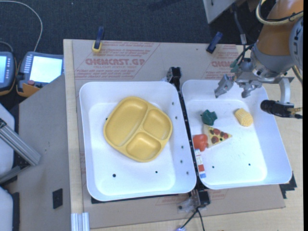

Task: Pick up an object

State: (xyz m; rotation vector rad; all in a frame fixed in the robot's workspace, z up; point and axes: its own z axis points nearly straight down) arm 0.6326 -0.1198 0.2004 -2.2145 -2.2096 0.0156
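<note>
Gripper (237, 89) we see hovering over right white bin (269, 172), fingers spread, holding nothing. Below it: yellow plastic corn cob (243, 117), green toy vegetable (209, 116), pizza slice (216, 135).

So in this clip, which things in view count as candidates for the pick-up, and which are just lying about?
Part of the job:
- claw, open above the right bin
- corn cob toy
- pizza slice toy
- green toy
- red toy

Lying about:
- yellow divided plate in the left bin
- handheld screen beside the bench
- clamps on the board
</note>
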